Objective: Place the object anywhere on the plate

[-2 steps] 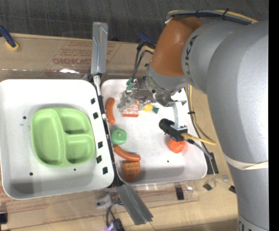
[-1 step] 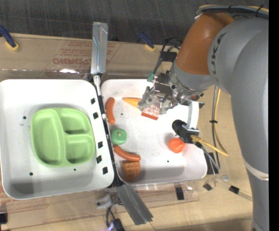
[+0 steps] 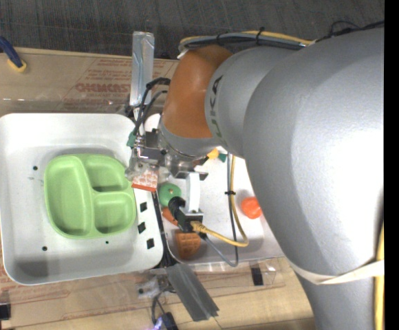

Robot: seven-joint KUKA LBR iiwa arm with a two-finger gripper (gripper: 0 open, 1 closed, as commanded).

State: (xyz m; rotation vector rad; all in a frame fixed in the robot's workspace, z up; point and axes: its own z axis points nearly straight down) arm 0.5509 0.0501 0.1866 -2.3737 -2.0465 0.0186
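From above, the left white bin (image 3: 20,184) holds a light green plate (image 3: 89,194) with divided compartments, lying flat near the bin's middle. The grey arm (image 3: 303,136), with its orange band (image 3: 189,98), reaches in from the right and covers most of the right bin (image 3: 258,243). Its end effector (image 3: 148,167) hangs over the wall between the two bins, just beside the plate's right edge. A small orange and white object (image 3: 144,181) sits at the end effector's tip, close to the plate's rim but not on it; whether it is clamped there cannot be told, and how the end effector is set cannot be told either. In the right bin, near the dividing wall, lie a green round object (image 3: 166,192), a brown object (image 3: 186,243) closer to the near edge, and an orange ball (image 3: 252,207) further right. A yellow cable (image 3: 230,215) loops over that bin. The bins rest on a cardboard-covered tabletop (image 3: 69,71).
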